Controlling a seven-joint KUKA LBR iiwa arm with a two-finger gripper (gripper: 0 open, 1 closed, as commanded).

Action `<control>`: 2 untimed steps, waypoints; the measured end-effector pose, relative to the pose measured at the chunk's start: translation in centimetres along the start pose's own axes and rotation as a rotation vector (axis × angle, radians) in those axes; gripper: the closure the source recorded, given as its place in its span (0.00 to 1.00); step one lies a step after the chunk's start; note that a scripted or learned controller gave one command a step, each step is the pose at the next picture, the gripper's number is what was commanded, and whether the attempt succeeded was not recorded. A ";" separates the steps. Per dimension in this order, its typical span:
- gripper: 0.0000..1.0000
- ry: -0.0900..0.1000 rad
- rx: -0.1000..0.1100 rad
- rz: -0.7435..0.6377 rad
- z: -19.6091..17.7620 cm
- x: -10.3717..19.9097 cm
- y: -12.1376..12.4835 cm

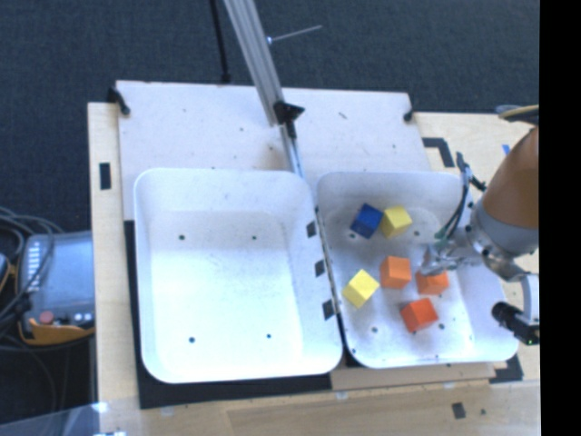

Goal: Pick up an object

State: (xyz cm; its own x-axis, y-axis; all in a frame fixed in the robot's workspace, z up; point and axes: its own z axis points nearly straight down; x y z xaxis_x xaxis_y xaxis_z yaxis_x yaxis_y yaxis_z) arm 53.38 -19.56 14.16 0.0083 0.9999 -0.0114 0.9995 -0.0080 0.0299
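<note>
Gripper [434, 266] down in the right bin [399, 357], right over an orange cube [433, 282] near the right edge. Cannot tell jaw opening, nor any hold on it. Probably light, rigid, smooth-faced; best pinched across two opposite flat sides. Close to another orange cube [395, 271], so little side clearance

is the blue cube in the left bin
No, the blue cube sits in the right bin, beside a yellow cube.
</note>
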 end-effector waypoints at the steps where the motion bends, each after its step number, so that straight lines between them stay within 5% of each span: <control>1: 1.00 0.008 0.023 -0.004 -5.7 -1.1 -0.2; 2: 1.00 0.009 0.024 -0.011 -9.8 -1.3 0.0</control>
State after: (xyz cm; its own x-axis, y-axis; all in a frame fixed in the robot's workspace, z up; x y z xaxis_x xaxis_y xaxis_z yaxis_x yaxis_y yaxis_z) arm 53.11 -20.79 23.96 -0.0027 1.0000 -0.0028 1.0000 0.0027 0.0061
